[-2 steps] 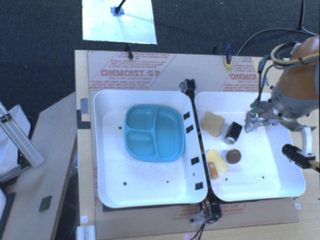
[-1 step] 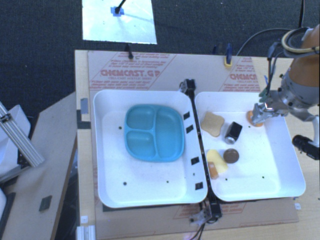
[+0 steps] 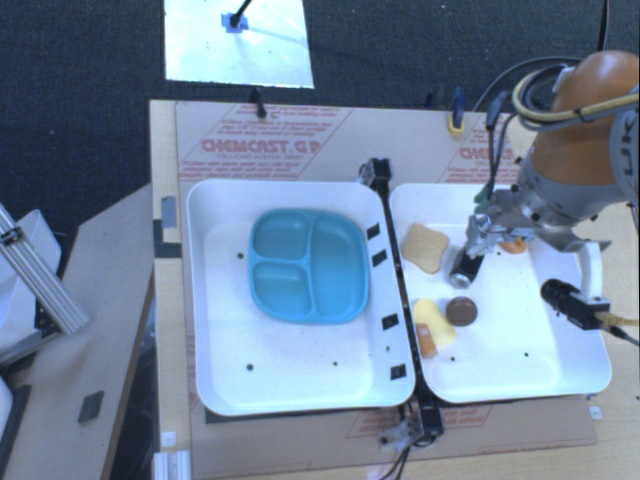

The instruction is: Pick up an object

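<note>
Below the claw [image 3: 467,266], a round brown disc [image 3: 461,311], flat.

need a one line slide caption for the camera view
KUKA arm's gripper lowered into the right bin among small food items, near a tan bread slice; a blue divided plate sits in the left bin.

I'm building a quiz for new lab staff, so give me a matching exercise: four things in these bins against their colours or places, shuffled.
Things:
1. divided plate
2. round disc
3. bread-like slice
4. gripper

Descriptions:
A. brown, in the right bin
B. tan, near the divider between the bins
C. light blue, in the left bin
D. low over the right bin, between the slice and the disc

Pairs: 1-C, 2-A, 3-B, 4-D
</note>
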{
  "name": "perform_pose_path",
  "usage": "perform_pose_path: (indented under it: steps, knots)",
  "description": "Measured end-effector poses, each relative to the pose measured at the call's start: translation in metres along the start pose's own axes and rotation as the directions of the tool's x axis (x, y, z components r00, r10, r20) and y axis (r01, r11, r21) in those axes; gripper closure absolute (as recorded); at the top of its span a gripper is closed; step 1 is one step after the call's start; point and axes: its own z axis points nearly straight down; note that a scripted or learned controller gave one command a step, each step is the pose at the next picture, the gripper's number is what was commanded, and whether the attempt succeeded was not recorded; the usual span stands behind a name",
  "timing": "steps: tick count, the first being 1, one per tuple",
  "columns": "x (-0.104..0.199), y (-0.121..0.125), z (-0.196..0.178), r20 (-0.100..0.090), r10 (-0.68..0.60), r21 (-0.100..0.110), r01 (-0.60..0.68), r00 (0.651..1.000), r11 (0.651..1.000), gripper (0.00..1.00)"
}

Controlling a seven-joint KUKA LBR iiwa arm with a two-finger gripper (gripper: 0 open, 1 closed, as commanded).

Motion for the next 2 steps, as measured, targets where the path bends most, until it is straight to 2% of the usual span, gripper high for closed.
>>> perform_pose_path:
  steps: [2]
  knots:
    - [0.096,0.008,0.005,0.001,0.001,-0.001,-0.001,1.0,1.0,1.0]
